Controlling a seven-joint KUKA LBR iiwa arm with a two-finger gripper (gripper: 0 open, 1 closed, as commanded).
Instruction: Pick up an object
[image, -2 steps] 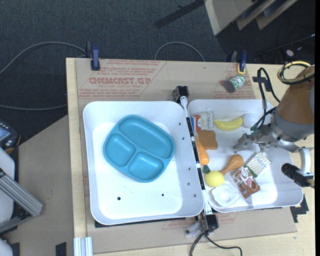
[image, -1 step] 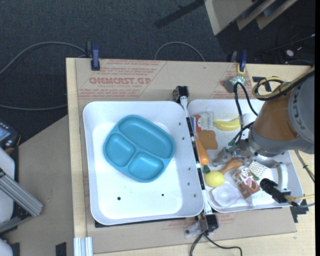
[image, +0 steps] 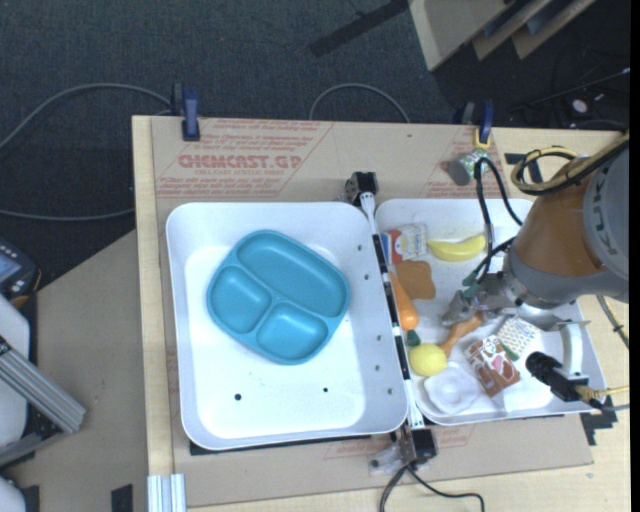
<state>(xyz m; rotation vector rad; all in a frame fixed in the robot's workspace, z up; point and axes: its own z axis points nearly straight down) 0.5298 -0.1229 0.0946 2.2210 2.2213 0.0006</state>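
Dark carpet is surrounding a pale wooden bench (image: 250, 150) with red printed lettering, and two shallow white bins are sitting side by side on it. Left bin (image: 200, 390) is holding a blue plastic plate with three compartments (image: 278, 296), lying tilted toward the upper middle of that bin. Right bin (image: 440, 208) is crowded with small toys: a yellow plastic banana (image: 457, 246) near its upper edge, a small red and white carton (image: 408, 243) just left of the banana, a tan bread-shaped piece (image: 418, 280) below them, a long orange carrot-like stick (image: 404, 303) lying along the bin's left wall, a round yellow lemon (image: 428, 359) lower down, a clear plastic cup (image: 450, 390) at the bottom edge, and a brown patterned snack packet (image: 494, 366) to the right of the lemon. Grey and orange arm (image: 565, 240) is reaching in from the right of the frame, and its gripper (image: 468, 305) is hanging low over the middle of the right bin, just above the lemon and beside the bread piece. Whether it is grasping anything cannot be told.
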